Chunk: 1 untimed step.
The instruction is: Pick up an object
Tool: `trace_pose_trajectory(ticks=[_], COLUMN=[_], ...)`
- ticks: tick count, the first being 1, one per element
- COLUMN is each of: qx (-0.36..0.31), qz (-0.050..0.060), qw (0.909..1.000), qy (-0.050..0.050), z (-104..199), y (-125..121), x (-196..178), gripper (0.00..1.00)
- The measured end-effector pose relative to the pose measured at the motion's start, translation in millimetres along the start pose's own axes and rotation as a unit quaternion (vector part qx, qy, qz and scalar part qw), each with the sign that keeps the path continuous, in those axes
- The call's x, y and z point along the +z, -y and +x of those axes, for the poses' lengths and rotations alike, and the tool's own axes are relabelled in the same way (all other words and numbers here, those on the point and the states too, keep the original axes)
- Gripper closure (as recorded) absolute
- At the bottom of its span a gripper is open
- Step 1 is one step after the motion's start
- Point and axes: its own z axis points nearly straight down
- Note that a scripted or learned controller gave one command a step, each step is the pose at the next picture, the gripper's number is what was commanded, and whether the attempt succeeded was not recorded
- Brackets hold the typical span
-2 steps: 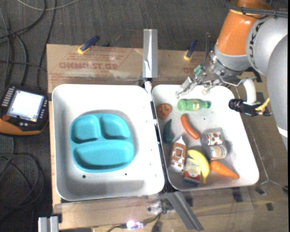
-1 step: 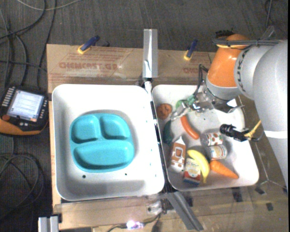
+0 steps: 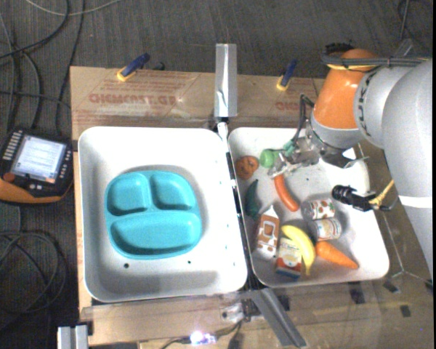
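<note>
Jumbled toy food [image 3: 298, 224], right bin [image 3: 378, 264]

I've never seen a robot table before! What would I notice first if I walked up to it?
Probably the big grey robot arm with its bright orange band, reaching in from the right over the right-hand white bin. That bin holds a jumble of toy food, like a yellow banana and an orange carrot. In the left-hand white bin lies a turquoise divided plastic plate.
</note>
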Motion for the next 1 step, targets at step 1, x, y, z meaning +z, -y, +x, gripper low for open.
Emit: trace_pose_trajectory(ticks=[1], qx=[0.079], qz=[0.001], qw=[0.9969], qy=[0.001], z=[38.4], y=[8.3], x=[-121.0], gripper=[1.00])
